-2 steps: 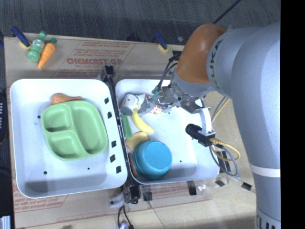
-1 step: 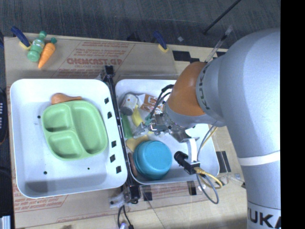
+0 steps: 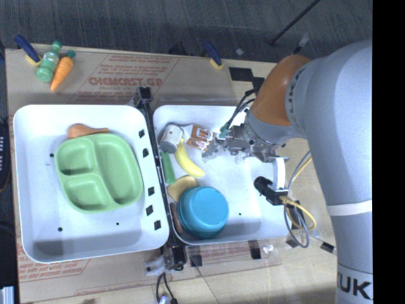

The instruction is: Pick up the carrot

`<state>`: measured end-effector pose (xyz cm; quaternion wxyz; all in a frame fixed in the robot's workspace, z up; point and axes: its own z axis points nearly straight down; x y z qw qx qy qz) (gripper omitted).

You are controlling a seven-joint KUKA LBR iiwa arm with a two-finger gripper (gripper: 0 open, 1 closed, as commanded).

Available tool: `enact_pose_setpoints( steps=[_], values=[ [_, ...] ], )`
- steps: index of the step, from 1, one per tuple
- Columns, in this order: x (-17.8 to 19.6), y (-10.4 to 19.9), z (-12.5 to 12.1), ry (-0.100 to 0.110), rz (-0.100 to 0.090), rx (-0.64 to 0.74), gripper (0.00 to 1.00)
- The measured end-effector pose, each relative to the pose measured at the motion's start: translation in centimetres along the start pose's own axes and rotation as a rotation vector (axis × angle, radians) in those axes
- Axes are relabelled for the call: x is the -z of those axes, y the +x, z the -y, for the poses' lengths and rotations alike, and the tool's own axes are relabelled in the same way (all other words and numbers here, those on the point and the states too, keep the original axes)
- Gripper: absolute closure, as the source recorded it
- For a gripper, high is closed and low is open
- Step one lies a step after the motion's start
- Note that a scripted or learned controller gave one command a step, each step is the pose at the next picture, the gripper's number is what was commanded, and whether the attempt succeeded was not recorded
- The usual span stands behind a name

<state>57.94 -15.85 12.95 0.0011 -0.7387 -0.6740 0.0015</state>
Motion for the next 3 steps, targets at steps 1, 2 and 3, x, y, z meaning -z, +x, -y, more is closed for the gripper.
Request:
enact_pose_setpoints(
  steps=[1,2,3],
  values=[
    [5.9,3.3,7.7,0.004,-0.002,-0.198,0.00],
    [1.3,5.8,11.1,0.010,-0.003,-0.192,0.00],
    [9.1,-1.9,10.1,-0.003,0.001,-0.146,0.00]
  ],
)
